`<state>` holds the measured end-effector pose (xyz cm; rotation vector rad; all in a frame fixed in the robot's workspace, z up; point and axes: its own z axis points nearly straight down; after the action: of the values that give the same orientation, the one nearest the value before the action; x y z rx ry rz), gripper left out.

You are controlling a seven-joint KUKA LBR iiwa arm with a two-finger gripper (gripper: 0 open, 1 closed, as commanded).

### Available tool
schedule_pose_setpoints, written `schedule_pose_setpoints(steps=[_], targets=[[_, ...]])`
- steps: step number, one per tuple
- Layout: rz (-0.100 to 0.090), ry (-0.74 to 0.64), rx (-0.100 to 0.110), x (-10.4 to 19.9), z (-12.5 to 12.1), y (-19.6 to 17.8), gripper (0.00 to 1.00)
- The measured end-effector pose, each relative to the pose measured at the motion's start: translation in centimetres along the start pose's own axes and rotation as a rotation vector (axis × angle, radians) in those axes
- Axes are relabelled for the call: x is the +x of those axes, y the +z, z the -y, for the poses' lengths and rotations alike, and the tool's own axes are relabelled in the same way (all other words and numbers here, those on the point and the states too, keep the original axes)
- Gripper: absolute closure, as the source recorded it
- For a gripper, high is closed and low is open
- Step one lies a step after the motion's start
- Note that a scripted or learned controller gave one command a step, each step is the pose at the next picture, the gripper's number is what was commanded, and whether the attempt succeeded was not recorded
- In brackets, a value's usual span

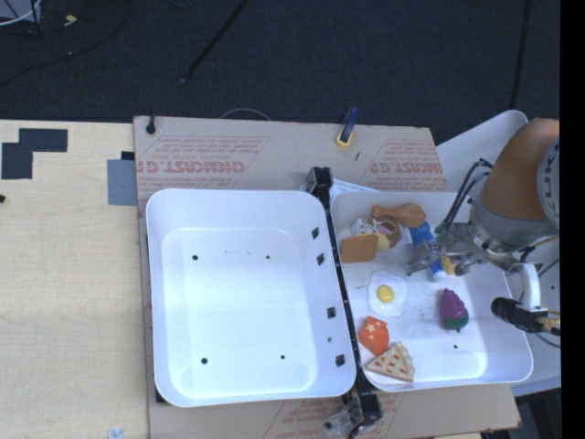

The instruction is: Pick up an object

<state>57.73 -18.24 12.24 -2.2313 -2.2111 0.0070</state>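
The approach stage of a pick is shown. The arm (516, 186), grey with an orange band, enters from the right of the frame, and its gripper (437, 262) is lowered into the right-hand bin (512, 359), in that bin's upper middle. The tip is seen amid metal parts and cabling, next to a small blue and yellow object (423, 236); whether the fingers are open or closed cannot be told, and nothing can be confirmed as held.

The candidate objects all lie in the right-hand bin. A purple piece (452, 308) lies just below and to the right of the gripper; a fried egg (387, 294) lies just below and to its left. A brown drumstick-like piece (398, 214) and an orange block (359, 248) occupy the upper left of the bin; a red-orange piece (373, 334) and a pizza slice (391, 363) sit at its lower left corner. The left-hand bin (164, 245) rests on the tabletop (64, 291) beside it.

The next move is judged to call for the tip to be centred over one object, probably the blue and yellow one or the purple piece, and closed before any lift.
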Motion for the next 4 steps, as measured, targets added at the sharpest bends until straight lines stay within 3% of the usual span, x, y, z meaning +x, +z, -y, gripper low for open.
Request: schedule_pose_setpoints(steps=[1, 2, 3, 4], targets=[[-0.005, -0.005, 0.000, 0.5, -0.2, -0.8, 1.00], [-0.004, -0.008, -0.001, -2.8, 2.7, 3.7, 1.00], [-0.005, -0.017, 0.002, 1.7, -6.9, 2.0, 1.00], [-0.004, -0.009, 0.000, -1.2, -6.6, 3.6, 1.00]])
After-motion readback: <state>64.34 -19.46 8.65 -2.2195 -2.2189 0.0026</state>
